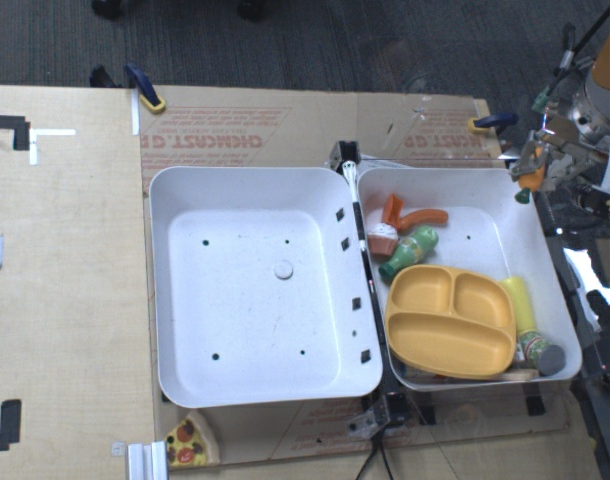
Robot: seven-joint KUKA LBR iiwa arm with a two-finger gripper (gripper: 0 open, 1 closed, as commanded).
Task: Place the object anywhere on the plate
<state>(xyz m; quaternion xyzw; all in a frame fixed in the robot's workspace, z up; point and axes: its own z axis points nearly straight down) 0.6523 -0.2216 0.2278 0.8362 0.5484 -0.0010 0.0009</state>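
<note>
The plate (pixel 450 318), yellow and split into three sections, lay toward the near end of the right bin (pixel 465 193), with nothing resting in its sections.

Starting from the left, a toy pizza slice (pixel 190 443) sat on the desk just outside the near corner of the left bin (pixel 235 175). That bin carried a small pale disc (pixel 283 270) near the middle of its floor.

In the right bin, a red-and-white piece (pixel 382 238) sat by the dividing wall, with two orange sticks (pixel 425 217) just behind it. A green bottle (pixel 410 249) lay slantwise, its lower end close to the plate's far left corner. Along the plate's right rim lay a yellow object (pixel 520 303), and below it a grey-capped item (pixel 540 353) sat in the bin's near right corner.

The pincer (pixel 530 168) hung at the far right corner of that bin, above its rim and well apart from every object. Nothing was visibly held, and I could not tell whether it was open or closed.

The step in hand appeared to be the reach for an object, and the green bottle looked the easiest choice. It would be best taken across its narrow body, away from the orange sticks. Once lifted clear of the rim, it could be released low over the largest section so that it would not roll off.
</note>
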